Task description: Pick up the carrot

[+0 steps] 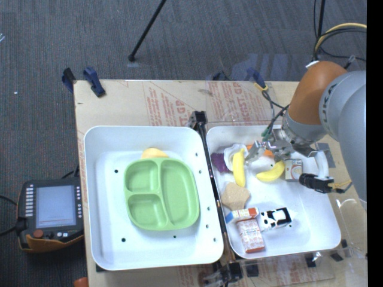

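Observation:
The carrot shows as a small orange patch in the back part of the right bin, mostly hidden under the arm's wrist. My gripper is down in that bin right at the carrot, between the upright banana and the curved banana. The wrist hides how the gripper meets the carrot.
A purple item, a bread slice, a red and white carton and a black and white cow toy lie in the right bin. The left bin holds a green divided plate with a yellow item behind it.

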You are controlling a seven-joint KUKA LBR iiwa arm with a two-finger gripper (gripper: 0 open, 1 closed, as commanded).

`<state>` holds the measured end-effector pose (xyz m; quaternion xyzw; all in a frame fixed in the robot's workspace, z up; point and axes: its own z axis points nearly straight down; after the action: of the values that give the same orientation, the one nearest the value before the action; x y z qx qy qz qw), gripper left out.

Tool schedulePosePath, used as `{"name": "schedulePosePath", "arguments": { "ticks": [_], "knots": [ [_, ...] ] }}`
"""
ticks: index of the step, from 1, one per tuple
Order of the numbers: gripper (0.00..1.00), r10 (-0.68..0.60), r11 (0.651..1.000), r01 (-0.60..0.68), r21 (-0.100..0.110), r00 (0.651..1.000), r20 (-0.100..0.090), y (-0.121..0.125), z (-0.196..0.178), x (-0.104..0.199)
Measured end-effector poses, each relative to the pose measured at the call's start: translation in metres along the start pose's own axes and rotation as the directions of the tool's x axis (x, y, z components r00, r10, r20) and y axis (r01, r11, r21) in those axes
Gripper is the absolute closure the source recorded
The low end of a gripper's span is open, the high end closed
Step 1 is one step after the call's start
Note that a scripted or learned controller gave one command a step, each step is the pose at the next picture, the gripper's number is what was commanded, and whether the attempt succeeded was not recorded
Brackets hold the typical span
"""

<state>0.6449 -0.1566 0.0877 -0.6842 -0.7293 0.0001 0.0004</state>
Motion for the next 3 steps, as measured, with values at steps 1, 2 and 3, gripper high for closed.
{"name": "schedulePosePath", "arguments": {
  "ticks": [1,2,3],
  "knots": [
    [0.00,0.184,0.983,-0.184,-0.001,0.983,0.001,-0.001,-0.001,-0.027],
    [1.00,0.178,0.984,-0.178,-0.001,0.984,0.000,0.000,-0.011,-0.025],
    [1.00,0.414,0.910,-0.414,-0.008,0.910,-0.001,0.002,-0.146,0.013]
  ]
}}
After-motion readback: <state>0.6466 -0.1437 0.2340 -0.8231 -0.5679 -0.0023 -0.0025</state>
